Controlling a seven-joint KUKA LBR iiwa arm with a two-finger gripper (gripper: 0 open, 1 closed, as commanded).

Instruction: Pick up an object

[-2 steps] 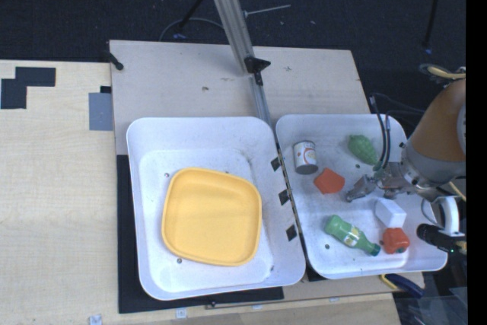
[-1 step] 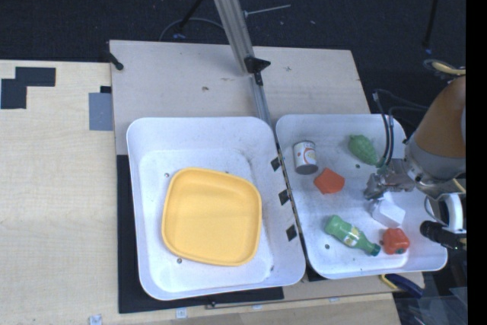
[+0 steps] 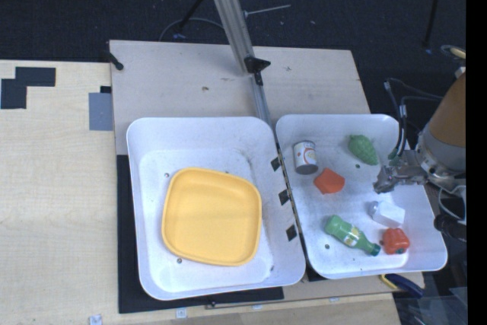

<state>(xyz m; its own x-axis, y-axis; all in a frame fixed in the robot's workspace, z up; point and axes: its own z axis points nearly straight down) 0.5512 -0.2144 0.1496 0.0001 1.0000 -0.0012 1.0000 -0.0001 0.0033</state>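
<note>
Hovering by the right white bin (image 3: 426, 259), the gripper (image 3: 386, 183), its state unclear, nears a pale white block (image 3: 388, 211); probably light, stiff, best pinched across its flat sides.

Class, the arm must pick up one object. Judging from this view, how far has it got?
Done: the arm has reached over the right bin, with its gripper above the bin floor beside the white block. In hand: nothing visibly lifted; the green bottle, can, orange piece, green lump and red pepper all lie in the bin. Left: closing on something and raising it.
</note>
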